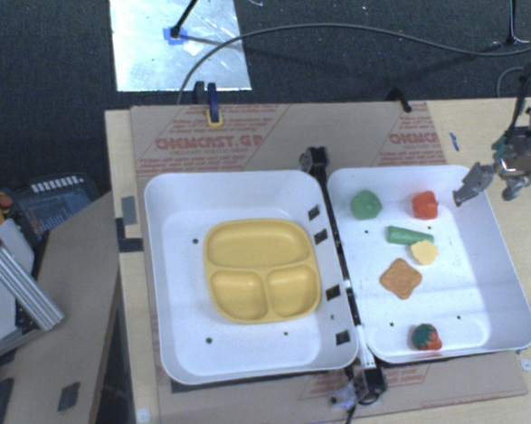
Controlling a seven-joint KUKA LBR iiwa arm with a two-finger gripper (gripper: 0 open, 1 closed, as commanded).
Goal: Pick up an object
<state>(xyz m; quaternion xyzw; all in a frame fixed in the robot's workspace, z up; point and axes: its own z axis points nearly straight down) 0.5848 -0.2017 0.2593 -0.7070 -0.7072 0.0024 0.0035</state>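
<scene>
Roughly, left to right, this is what you have:

Left bin [174,258]: it holds a yellow divided tray [256,269] with three compartments, sitting near the middle.

Cardboard sheet [242,136]: it lies under both bins, and you can read "CHEMCAST GP" in red at the far edge; the second print further right is too broken up to read.

Right bin [497,281]: your candidates are all here. A green ball [366,204] sits at the far left, a green stick [409,235] touches a pale yellow piece [423,253], an orange waffle-like square [401,279] lies below them, a red and green piece [426,337] is nearest the front wall, and a red piece [425,205] sits at the far right.

Gripper [490,179]: it hangs over the bin's far right rim, fingers spread apart, with nothing between them.

Step in hand: approach. I judge the red piece the easiest pick, being closest and standing apart from its neighbours.

Advice: centre your fingers over it before descending, and steer clear of the touching stick and yellow piece.
</scene>
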